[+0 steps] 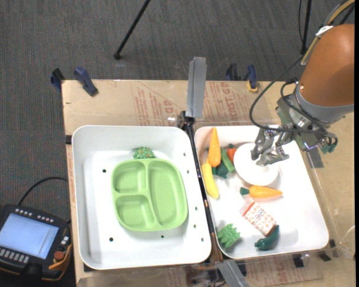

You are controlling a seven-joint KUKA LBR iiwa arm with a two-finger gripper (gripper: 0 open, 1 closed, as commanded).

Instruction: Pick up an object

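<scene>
My gripper [269, 154] hangs over the right bin [305, 184], above the upper edge of a white round plate [253, 167]. Its fingers stand open with nothing between them. Around the plate lie an orange carrot [214, 147], a yellow banana [210, 180], a small red piece [231, 153] and dark green vegetables [222, 167]. A second carrot [262, 191] lies just below the plate. Nearer the front are a red-and-white carton [259, 216], a green leafy toy [229, 235] and a dark green piece [268, 240].
The left bin [90, 160] holds a green divided plate [149, 194] with a small green broccoli-like toy [143, 153] at its far edge. A grey upright post [196, 88] stands behind the gap between the bins. Cables hang beside the arm [326, 70].
</scene>
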